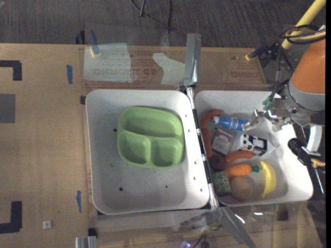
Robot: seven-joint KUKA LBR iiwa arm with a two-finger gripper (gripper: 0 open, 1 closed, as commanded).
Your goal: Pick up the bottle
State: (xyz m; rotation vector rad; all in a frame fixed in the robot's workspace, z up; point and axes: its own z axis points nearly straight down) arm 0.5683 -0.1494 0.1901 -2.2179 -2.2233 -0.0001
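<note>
The bottle (230, 122) is small and clear, with a blue cap and a blue label. It lies on its side near the back of the right bin (297, 187), cap pointing left. My gripper (260, 118) hangs low over the right bin, just right of the bottle's base and close to it. From this angle I cannot make out whether it touches the bottle. The grey arm with its orange band (310, 71) comes in from the right edge.
Packed around the bottle in the right bin are a red sausage (208, 124), a printed packet (222, 141), a black-and-white item (256, 144), a carrot (239, 170), a banana (268, 179) and a brown round fruit (242, 188). A green divided tray (151, 136) sits in the left bin (103, 180).
</note>
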